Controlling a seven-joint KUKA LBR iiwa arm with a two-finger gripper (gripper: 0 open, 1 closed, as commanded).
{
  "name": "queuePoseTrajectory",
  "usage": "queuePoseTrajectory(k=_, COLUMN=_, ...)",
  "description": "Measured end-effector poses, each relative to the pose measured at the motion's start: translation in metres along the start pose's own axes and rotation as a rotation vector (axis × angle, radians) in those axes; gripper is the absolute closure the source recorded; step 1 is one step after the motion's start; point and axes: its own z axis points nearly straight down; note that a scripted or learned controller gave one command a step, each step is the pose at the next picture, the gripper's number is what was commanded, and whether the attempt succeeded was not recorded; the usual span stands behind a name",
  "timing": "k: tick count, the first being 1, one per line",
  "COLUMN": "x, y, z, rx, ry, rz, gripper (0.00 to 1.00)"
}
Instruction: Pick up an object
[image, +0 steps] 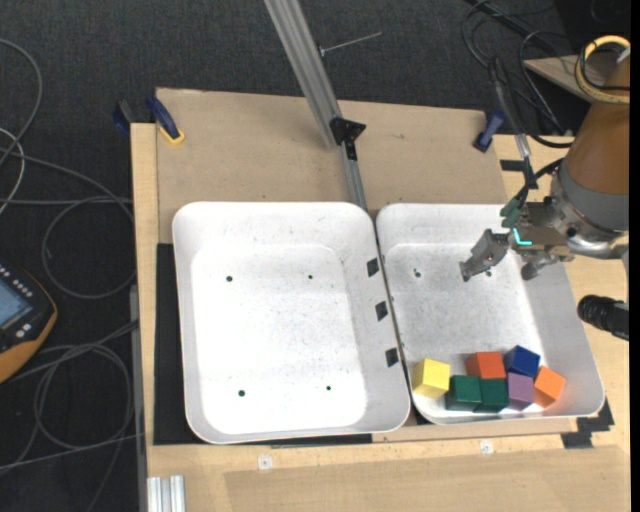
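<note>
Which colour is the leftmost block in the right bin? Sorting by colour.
Yellow, seen in the camera view.

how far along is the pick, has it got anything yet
Nothing looks picked yet. The gripper hangs over the back of the right bin with nothing visible between its fingers. The blocks, such as the yellow block and the blue block, sit clustered at the bin's front edge. Reaching, grasping and lifting one remain.
</note>
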Motion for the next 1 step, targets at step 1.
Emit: queuePoseTrajectory(k=1, x=0.0049, y=-0.0047, z=0.0442, rx=0.006, ry=0.001, rz=0.001, gripper=0.00)
